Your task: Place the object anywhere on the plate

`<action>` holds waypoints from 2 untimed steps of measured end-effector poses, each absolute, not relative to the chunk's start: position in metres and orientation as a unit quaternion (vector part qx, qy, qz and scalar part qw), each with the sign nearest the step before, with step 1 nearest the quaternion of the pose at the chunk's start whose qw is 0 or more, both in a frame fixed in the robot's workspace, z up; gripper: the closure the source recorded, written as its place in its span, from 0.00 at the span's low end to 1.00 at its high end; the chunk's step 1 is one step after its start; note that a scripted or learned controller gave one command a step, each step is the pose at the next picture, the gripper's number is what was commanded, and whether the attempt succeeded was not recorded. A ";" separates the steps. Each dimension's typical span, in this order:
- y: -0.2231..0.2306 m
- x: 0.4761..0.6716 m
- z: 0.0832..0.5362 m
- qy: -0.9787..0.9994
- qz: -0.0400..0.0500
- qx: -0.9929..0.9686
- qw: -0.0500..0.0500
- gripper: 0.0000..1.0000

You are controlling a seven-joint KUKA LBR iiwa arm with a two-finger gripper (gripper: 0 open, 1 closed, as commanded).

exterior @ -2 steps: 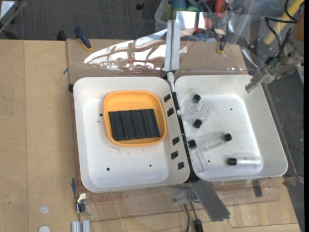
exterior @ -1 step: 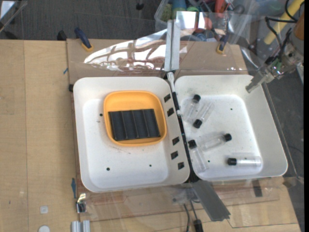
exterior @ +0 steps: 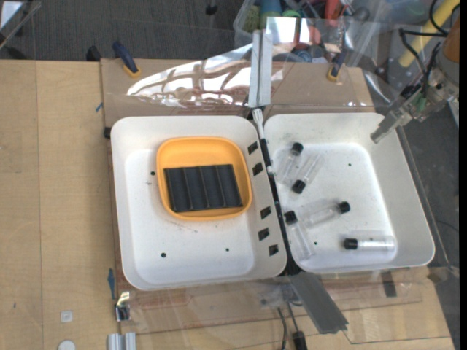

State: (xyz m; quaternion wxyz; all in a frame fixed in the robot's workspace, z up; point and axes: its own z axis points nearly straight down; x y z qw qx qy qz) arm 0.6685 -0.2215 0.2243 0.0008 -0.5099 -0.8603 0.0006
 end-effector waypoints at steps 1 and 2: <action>-0.221 0.668 0.223 -0.878 0.001 -0.478 0.001 0.00; -0.221 0.669 0.223 -0.885 0.001 -0.466 0.001 0.00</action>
